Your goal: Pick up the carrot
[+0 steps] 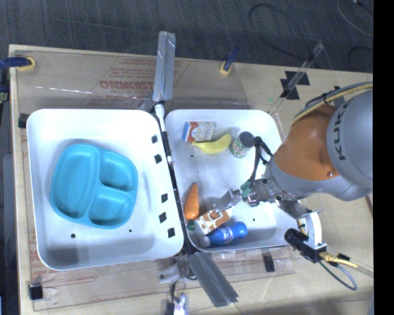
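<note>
Camera view gives you the table (pixel 65 287) from above, with two white bins side by side. You find the carrot (pixel 192 201) in the right bin (pixel 270 125), lying close against its left wall, its narrow tip pointing toward 12 o'clock. The tool (pixel 224 201) sits just beside the carrot at its 3 o'clock, low in the same bin, with the grey arm and its orange band reaching in from the right. You cannot tell from this angle whether the tool is open or closed, and nothing shows the carrot gripped; the two appear near but apart.

Just below the tool, at the carrot's 5 o'clock, a small carton (pixel 212 220) lies tilted, with a blue bottle (pixel 228 233) beside it along the bin's near wall. At the carrot's 1 o'clock, well apart from it, you see a banana (pixel 212 144), a second carton (pixel 198 131) and a small can (pixel 238 149). The left bin (pixel 39 176) carries a blue divided tray (pixel 93 184).
</note>
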Controlling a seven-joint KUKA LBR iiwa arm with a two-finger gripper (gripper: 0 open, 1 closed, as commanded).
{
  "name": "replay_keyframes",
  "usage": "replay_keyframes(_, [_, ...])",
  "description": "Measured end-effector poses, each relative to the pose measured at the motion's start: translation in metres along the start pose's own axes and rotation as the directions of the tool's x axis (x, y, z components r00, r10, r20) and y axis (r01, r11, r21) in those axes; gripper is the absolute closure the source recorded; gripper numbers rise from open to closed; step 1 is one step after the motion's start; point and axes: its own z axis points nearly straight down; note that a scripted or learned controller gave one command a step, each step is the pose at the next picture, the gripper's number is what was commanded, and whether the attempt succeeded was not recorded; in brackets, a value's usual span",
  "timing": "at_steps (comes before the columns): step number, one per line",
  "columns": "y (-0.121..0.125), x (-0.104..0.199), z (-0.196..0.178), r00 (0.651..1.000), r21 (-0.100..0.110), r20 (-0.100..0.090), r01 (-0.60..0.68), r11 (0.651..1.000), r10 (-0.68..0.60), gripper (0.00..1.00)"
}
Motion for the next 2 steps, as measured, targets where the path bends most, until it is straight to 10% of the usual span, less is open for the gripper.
replay_keyframes(1, [0.011,-0.018,0.018,0.991,-0.014,0.000,0.136,0.991,-0.136,0.00])
replay_keyframes(2, [0.011,0.036,0.036,0.998,-0.028,0.021,-0.051,0.998,0.051,0.00])
